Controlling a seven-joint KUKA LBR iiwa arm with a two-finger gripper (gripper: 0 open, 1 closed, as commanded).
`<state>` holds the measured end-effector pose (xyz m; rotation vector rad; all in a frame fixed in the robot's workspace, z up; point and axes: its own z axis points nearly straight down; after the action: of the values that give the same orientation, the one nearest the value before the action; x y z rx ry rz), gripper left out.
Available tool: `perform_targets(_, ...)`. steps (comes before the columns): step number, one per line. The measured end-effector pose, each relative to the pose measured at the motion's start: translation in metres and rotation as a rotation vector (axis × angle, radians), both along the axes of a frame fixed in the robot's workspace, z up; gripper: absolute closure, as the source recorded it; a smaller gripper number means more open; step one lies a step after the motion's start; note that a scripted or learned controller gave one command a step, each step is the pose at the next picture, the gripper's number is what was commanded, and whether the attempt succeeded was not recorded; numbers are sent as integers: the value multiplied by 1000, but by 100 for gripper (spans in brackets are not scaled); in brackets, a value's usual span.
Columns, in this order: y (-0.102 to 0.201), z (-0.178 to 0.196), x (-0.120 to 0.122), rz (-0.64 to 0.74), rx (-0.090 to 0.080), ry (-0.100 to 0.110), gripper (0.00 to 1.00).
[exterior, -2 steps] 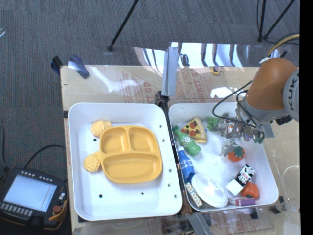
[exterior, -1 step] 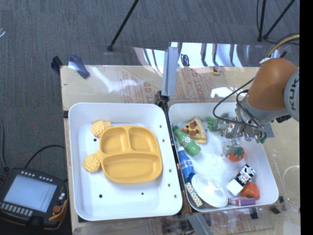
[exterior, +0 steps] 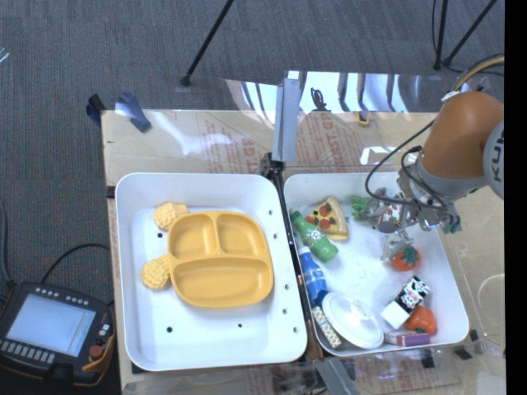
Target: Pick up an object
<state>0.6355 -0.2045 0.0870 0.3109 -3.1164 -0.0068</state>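
end effector point(exterior: 401, 235) | right bin point(exterior: 449, 257), near far edge, just above orange toy point(exterior: 404, 258) | grip state: cannot tell

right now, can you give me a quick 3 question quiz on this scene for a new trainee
1. True or false: the yellow divided plate lies in the left bin.
2. Which item sits nearest the gripper?
A. the pizza slice toy
B. the small orange tomato-like toy
C. the white round lid
3. Fill in: two bumpy yellow waffle-like pieces rest against the plate's ____ edge, as the camera sees it.

Key
1. True.
2. B: it lies just below the gripper in the right bin.
3. Left.
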Motion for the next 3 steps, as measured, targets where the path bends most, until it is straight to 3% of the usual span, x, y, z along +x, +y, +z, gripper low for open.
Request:
perform_targets(1,4,2,4,119,4,-16,0)
perform_targets(2,5,14,7,121,2,-22,100)
perform_targets(3,27,126,7,-110,-5,-24,100)
